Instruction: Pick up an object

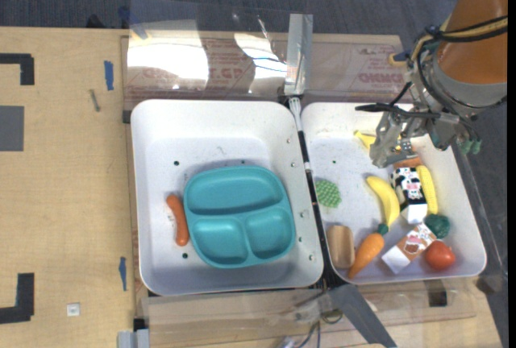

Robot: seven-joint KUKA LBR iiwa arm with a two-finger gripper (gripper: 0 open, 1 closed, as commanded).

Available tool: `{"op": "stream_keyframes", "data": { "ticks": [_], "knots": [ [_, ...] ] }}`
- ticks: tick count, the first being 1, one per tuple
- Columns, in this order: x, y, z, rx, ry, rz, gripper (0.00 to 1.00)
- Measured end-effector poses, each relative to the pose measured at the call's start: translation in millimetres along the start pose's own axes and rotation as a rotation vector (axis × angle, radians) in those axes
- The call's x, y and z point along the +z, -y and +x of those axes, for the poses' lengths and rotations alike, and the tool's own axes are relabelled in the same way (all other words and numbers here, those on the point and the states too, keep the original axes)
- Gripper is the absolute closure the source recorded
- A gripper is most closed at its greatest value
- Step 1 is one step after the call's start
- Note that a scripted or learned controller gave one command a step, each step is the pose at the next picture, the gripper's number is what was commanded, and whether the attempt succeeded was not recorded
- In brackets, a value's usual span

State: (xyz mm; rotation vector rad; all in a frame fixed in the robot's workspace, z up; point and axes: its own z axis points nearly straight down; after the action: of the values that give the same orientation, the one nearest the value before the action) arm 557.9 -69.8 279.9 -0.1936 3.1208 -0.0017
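Observation:
My gripper (390, 150) hangs over the back part of the right bin (343, 122), below the arm's orange band. A small yellow piece (364, 139) lies just left of it. In front of it lie a banana (382, 197), a cow-patterned carton (409, 183) and a second yellow fruit (427, 189). Closer to the front edge are a carrot (367, 251), a bread roll (341, 245), a white box (405, 249), a tomato (440, 255) and a dark green piece (438, 224). A green leafy piece (327, 192) lies at the bin's left side.
The left bin (161, 129) holds a teal divided tray (239, 214) and an orange sausage (178, 219) beside it on the left. A clear upright panel (210, 56) and a metal post (297, 52) stand behind the bins.

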Motion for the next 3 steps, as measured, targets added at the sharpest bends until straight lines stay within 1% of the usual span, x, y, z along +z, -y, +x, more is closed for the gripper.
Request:
{"op": "stream_keyframes", "data": {
  "ticks": [1, 2, 3],
  "knots": [
    [0.5, -35.9, -50.1, 0.023, -0.007, -0.003, 1.0],
    [64.4, 21.4, -8.0, -0.479, -0.013, -0.006, 1.0],
    [189.1, 37.4, 47.8, -0.679, -0.001, -0.001, 1.0]
  ]
}}
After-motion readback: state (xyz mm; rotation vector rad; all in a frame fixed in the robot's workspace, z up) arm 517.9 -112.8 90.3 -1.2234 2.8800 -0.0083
